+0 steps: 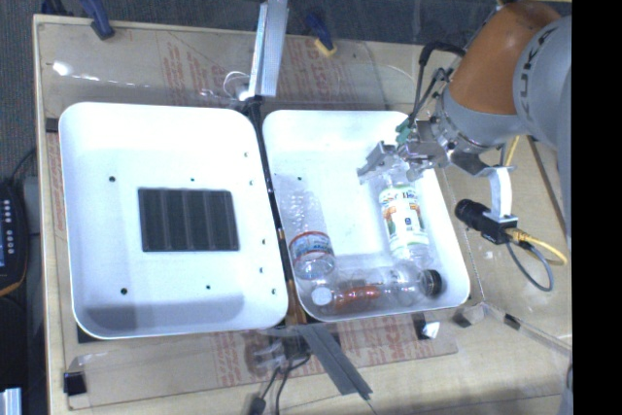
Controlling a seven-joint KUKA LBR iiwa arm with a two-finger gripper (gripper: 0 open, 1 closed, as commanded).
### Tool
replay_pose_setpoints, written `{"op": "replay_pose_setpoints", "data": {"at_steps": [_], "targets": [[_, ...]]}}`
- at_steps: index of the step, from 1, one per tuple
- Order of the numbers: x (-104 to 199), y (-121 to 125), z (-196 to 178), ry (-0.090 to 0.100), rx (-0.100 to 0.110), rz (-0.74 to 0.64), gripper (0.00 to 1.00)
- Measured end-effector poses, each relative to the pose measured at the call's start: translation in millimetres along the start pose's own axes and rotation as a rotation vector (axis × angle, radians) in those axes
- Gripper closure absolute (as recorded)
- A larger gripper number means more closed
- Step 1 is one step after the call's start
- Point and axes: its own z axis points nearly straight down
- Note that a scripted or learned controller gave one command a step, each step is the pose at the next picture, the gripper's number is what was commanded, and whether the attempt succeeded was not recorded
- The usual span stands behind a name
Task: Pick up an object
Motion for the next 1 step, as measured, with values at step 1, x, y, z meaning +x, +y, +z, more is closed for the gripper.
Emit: {"op": "replay_pose_setpoints", "data": {"at_steps": [1], "targets": [[-4.2,3.6,37.2,0.001,0.001,-0.097,0.0]]}}
